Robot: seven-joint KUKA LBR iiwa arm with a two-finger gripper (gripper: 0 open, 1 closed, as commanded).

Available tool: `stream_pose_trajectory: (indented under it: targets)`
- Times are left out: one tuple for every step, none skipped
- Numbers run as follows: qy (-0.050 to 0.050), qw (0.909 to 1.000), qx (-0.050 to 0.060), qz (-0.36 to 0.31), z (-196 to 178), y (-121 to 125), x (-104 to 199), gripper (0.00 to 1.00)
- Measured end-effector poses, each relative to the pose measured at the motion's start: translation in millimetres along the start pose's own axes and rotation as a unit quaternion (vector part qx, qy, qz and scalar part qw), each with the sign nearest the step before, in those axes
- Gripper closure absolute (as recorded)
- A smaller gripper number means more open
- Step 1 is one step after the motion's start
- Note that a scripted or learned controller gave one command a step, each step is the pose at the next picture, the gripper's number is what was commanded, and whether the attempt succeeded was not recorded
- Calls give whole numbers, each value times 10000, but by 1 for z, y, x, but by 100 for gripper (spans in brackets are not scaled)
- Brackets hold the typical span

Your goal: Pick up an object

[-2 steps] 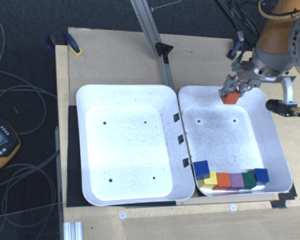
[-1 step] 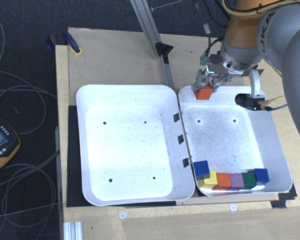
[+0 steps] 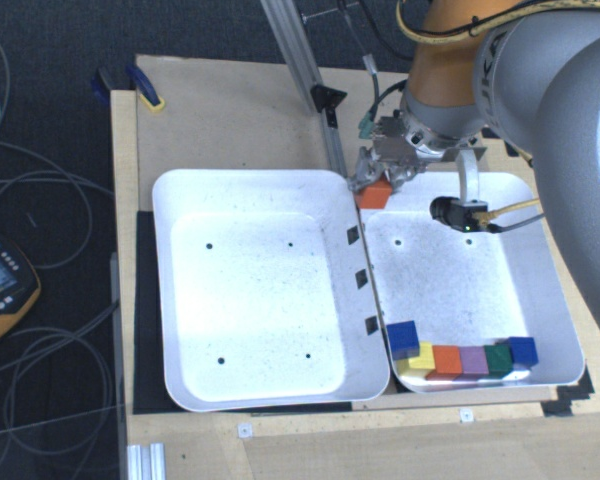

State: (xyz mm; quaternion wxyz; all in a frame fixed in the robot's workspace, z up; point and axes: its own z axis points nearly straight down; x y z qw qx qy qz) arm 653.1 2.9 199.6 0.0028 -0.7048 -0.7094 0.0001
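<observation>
The gripper (image 3: 380, 181) looks clamped on an orange block (image 3: 374, 196), lifted just over the right bin's (image 3: 540, 268) far-left corner, so the pick seems nearly done, with only carrying left.

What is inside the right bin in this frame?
Along the right bin's near wall sit coloured blocks: blue, yellow, orange, purple, green, blue. An orange block is at the far left corner, under the gripper, which hides its top.
</observation>
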Motion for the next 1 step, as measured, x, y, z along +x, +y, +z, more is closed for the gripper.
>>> stream_pose_trajectory:
  targets:
    - [2,10000,-20,-5,0,2,73,100]
